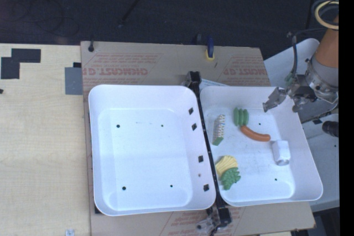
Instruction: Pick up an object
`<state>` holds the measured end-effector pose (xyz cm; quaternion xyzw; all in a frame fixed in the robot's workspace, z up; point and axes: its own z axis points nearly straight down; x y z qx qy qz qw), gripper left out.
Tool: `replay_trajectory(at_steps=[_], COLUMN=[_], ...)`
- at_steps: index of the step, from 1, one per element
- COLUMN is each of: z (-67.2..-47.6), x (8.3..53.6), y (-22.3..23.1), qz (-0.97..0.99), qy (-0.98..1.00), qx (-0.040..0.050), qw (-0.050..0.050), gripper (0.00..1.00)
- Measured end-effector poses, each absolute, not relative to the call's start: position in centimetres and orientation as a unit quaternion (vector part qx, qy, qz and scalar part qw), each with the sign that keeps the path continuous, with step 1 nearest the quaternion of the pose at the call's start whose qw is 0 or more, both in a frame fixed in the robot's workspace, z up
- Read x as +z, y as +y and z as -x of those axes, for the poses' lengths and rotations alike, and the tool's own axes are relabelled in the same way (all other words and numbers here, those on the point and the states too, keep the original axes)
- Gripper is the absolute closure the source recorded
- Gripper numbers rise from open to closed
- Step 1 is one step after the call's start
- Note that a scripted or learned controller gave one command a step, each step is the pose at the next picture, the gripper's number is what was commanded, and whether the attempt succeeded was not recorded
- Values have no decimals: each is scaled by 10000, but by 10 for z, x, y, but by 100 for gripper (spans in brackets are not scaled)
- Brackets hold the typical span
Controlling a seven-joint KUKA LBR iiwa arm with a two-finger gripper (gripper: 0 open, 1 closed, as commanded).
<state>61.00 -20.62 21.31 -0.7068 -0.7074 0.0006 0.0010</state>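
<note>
The gripper [287, 100] hangs at the right bin's [301, 190] two o'clock corner, fingers spread apart and holding nothing. At its seven o'clock, well apart, lies an orange carrot [255, 134], green pods [240, 116] touching it.

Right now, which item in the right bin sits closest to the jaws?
The orange carrot-like piece, lying just below the green pods. The white cylinder, corn and yellow-green toy lie farther from the gripper.

Tool [289, 100] hovers open over right bin [301, 188], holding nothing.
</note>
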Motion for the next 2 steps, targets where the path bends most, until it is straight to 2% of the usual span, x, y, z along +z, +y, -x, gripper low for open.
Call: replay_trajectory(at_steps=[1,2], z=[-644,-644], x=[193,213], y=[-202,-190], qz=[7070,7067], qy=[-7072,-7075], qx=[3,-2], qw=[3,-5], gripper=[0,0])
